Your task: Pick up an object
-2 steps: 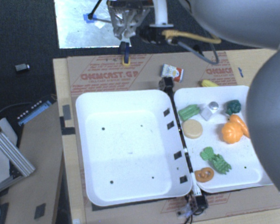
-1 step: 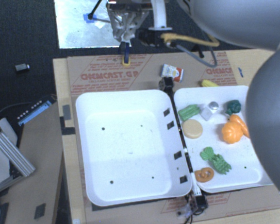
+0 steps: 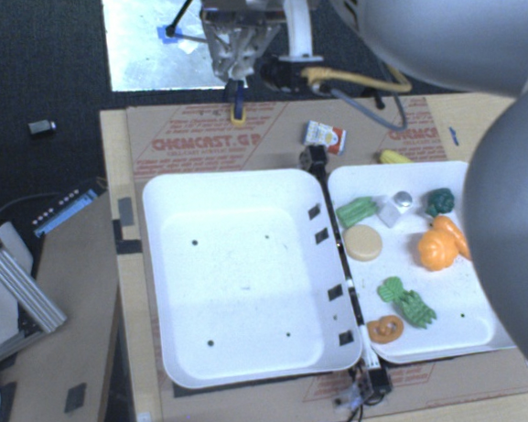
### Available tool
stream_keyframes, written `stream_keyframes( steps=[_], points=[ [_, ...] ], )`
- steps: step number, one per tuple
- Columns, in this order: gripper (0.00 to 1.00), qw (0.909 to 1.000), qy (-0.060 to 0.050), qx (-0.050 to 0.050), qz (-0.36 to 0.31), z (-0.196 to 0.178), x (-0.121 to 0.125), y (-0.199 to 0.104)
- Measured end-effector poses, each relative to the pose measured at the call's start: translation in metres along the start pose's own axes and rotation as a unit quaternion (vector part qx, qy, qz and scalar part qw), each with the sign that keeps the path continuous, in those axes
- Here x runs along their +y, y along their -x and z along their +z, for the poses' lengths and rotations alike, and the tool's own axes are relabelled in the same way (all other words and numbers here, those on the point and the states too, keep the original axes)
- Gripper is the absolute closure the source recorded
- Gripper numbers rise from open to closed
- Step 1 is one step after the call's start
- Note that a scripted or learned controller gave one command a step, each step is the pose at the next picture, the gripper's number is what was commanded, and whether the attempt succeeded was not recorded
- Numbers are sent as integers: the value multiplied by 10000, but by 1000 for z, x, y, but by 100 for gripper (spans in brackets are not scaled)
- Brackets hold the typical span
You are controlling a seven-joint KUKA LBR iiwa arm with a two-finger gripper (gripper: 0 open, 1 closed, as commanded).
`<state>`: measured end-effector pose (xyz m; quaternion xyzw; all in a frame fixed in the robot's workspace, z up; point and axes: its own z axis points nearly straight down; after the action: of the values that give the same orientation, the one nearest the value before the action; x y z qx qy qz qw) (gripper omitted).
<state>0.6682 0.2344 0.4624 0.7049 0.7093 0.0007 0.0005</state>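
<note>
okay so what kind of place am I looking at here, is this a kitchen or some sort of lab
Most likely a robotics lab bench, not a kitchen. A grey robot arm hangs over two shallow white bins, the right one holding small toy foods such as an orange piece, all set on cardboard.

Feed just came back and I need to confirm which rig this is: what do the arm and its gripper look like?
The arm is bulky, rounded and smooth, silvery grey, with dark lettering partly visible on its upper shell. The gripper is a metal-grey assembly tapering downward, with a white cylindrical part beside it. A yellow cable and a grey cable run from the wrist area toward the arm.
</note>
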Motion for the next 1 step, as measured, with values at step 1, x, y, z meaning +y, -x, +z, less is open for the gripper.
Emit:
stream_keyframes(
  steps=[1],
  points=[
    [100,10000,3,0,1,3,0,0]
  ],
)
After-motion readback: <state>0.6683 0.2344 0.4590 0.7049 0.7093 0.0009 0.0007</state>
